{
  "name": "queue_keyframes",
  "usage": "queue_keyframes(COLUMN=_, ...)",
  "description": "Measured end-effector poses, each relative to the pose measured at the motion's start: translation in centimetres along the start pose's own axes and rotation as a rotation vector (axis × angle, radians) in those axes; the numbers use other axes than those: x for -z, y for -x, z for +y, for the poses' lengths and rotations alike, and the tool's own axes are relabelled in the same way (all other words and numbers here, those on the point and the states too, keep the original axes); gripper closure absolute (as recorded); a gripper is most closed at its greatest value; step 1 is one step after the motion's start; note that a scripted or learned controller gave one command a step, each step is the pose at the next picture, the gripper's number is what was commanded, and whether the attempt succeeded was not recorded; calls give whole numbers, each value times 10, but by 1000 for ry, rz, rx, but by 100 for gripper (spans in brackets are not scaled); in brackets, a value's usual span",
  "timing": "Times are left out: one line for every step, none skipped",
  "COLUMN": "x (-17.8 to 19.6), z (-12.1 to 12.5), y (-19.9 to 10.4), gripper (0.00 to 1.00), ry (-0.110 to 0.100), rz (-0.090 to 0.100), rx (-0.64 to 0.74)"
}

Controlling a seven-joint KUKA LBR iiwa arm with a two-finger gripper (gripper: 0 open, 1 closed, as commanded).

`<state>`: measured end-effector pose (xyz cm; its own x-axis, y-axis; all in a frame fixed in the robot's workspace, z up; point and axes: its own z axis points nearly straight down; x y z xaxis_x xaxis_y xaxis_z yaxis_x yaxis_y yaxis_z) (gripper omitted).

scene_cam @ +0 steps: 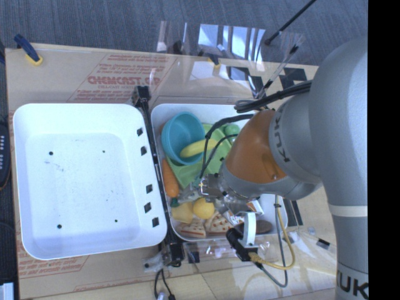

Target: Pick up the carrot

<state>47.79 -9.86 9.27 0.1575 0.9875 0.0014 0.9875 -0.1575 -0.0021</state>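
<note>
The gripper (209,195) is reaching down into the right bin (164,114), but its tip is sitting under the wrist housing and I cannot tell from this angle how it is set or whether it is touching anything. Just outward of it, the orange band (253,152) and the grey arm (331,130) are covering much of the bin's right half. The carrot (170,179) is lying lengthwise against the bin's left wall, just left of the gripper and apart from it, with nothing visibly holding it. The risk, as I am judging it, is coming from crowding: the carrot is lying tight to the wall and beside a green cloth-like item (190,170), so a descent could be catching the wall or the cloth instead, or closing on a neighbour. A yellow lemon-like piece (203,209) and a pizza-slice toy (195,229) are sitting near the bin's front, close enough to be nudged or grabbed by mistake. Further back, a blue bowl (181,136) is resting with a banana (199,147) leaning at its rim. The left bin (25,167) is standing just beside the right one, its white floor showing, with a row of black clips running between the two.
</note>
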Motion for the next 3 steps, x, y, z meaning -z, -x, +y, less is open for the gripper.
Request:
queue_keyframes(x=9, z=-1, y=-1, gripper=100, ry=-9, rz=1, rx=16)
queue_keyframes(x=99, z=-10, y=-53, gripper=100, ry=-8, rz=0, rx=-328)
queue_keyframes(x=107, z=-10, y=-53, gripper=100, ry=-17, rz=0, rx=-317)
